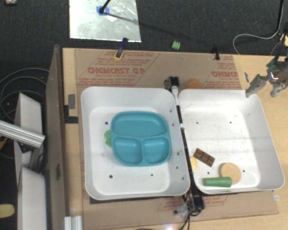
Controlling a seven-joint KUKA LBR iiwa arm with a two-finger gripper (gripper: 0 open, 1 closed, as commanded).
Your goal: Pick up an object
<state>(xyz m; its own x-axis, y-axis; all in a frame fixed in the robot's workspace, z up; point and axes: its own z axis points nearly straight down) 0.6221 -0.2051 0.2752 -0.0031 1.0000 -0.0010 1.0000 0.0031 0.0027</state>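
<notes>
My gripper hangs at the far right, over the back right corner of the right bin. Its two fingers stand apart, open, with nothing between them. Near the front of that bin lie a brown chocolate bar, a round tan cookie and a green cylinder that touches the cookie's front edge. A small yellow piece rests against the bin's left wall. All of these are well in front of and to the left of the gripper.
The left bin holds a blue divided plate, and a green item peeks out from under the plate's left edge. An orange object lies on the bench behind the bins. Cables run at the back right.
</notes>
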